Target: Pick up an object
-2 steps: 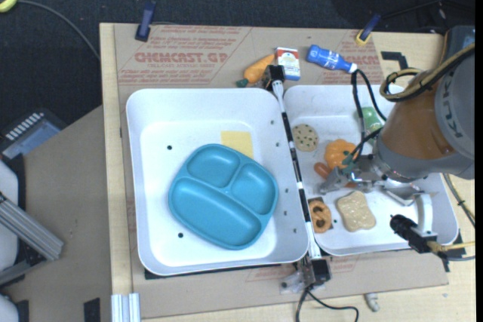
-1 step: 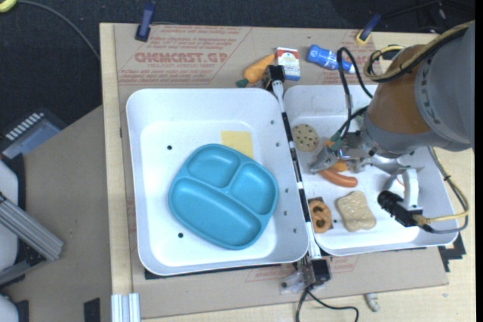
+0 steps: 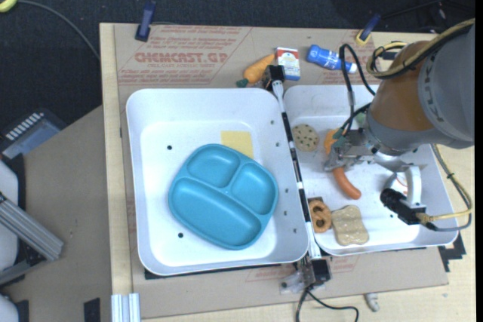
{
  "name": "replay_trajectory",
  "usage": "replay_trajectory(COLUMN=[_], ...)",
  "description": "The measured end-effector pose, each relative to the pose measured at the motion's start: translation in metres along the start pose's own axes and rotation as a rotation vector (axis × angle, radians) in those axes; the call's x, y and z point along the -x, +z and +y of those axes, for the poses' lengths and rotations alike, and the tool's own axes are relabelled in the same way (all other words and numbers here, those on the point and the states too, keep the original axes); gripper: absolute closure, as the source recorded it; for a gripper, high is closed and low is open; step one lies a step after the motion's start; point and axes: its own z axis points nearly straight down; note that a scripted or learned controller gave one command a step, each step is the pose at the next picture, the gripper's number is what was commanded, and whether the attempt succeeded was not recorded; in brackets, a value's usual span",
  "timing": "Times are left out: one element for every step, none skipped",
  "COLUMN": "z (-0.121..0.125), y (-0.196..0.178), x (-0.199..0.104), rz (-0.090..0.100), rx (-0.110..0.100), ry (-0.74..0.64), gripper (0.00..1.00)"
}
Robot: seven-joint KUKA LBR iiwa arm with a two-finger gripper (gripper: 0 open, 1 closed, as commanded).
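My gripper is low inside the right bin, at the end of the grey arm with its orange band. It hangs right above the upper end of an orange-red sausage that lies on the bin floor. A small orange piece lies just to the gripper's left. A round tan cookie sits further left. Near the front of the bin lie a brown pretzel and a beige slice of bread.
The left bin holds a blue divided plate and a yellow cheese slice. Behind the bins on the board lie an orange toy, a small carton and a blue bottle. Cables run along the arm.
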Motion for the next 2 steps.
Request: replay_trajectory(z=[0.012, -0.040], y=[-0.091, -0.153], x=[-0.059, -0.128], rz=[0.002, 0.002], rx=[0.000, -0.002], ry=[-0.001, -0.001], gripper=[1.00, 1.00])
